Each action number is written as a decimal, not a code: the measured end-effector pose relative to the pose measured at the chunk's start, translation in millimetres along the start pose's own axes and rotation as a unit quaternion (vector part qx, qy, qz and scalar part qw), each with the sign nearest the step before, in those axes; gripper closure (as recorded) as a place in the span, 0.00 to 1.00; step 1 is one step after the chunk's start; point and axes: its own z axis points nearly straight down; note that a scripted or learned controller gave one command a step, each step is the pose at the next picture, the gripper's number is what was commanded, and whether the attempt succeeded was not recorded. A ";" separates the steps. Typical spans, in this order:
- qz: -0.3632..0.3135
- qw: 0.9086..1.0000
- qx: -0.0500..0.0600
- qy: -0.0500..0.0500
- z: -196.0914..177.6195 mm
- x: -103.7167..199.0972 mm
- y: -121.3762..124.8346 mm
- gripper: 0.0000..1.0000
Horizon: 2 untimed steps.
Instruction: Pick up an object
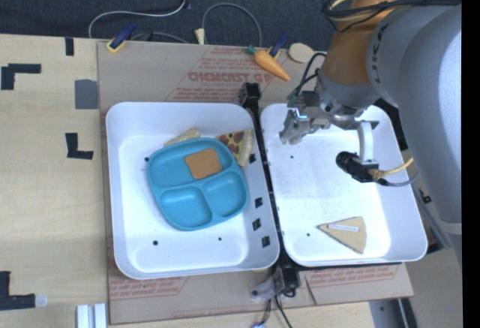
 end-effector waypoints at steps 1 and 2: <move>-0.001 1.000 0.002 0.000 2.5 84.2 -5.7 1.00; 0.001 1.000 -0.002 -0.001 94.6 154.9 -14.0 1.00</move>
